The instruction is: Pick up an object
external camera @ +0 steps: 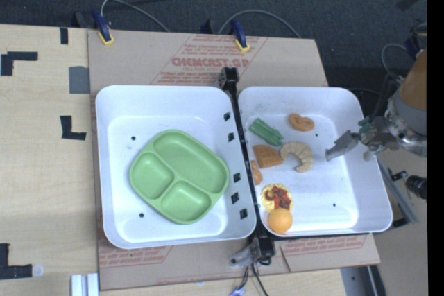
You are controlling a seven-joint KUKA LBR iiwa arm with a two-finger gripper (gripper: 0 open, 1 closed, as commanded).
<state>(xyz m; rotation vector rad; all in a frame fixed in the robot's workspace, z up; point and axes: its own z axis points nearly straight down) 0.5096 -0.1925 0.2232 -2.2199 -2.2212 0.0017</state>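
The right bin [347, 215] holds several toy foods. A green piece [266, 131] lies near the divider, with a small orange-brown curl [300, 123] beyond it. An orange wedge [267, 156] and a beige curved piece [300, 154] sit mid-bin. At the near side are a yellow and red item [277, 196] and an orange ball [279, 221]. My gripper [347, 138] hangs over the bin's right part, open, with nothing between its fingers. It is just right of the beige piece and apart from it.
The left bin [114, 121] holds a green divided plate [179, 175]. A black divider [239, 149] runs between the bins. The arm's wrist [406, 125] reaches in over the right bin's right rim. Clamps and cables lie at the bench's far edge.
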